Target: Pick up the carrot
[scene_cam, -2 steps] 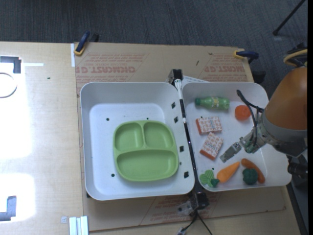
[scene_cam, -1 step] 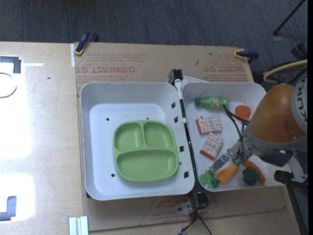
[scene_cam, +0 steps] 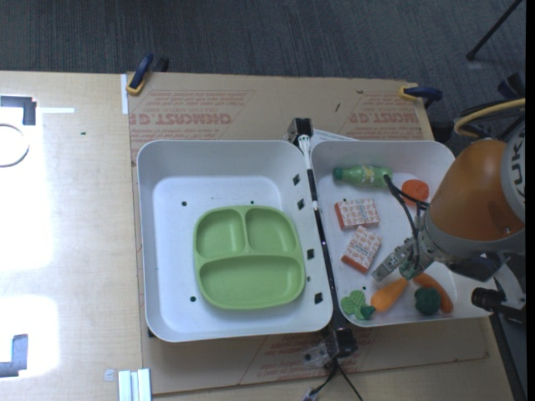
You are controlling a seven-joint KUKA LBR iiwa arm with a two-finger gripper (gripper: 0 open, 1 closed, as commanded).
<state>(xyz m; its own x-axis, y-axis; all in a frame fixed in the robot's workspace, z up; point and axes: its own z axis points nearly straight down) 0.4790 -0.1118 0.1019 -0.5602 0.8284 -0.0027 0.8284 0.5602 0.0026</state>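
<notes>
The worktop [scene_cam: 67, 249] carries a cardboard sheet [scene_cam: 192, 107] printed with red lettering, seen reversed and not readable. On it sit two white bins: the left bin [scene_cam: 159, 224] holds a green divided plate [scene_cam: 248, 257]. The right bin [scene_cam: 435, 153] holds a green bottle [scene_cam: 361, 174], two red-patterned cracker blocks [scene_cam: 358, 214] and the carrot [scene_cam: 389, 294] near its front wall. The end effector [scene_cam: 401, 261] hovers just above the carrot; whether it is wide or narrow I cannot tell.

Green plate [scene_cam: 248, 257] matt plastic; white bins [scene_cam: 163, 224] smooth plastic; bench [scene_cam: 67, 224] pale wood; carrot [scene_cam: 389, 293] glossy.
</notes>
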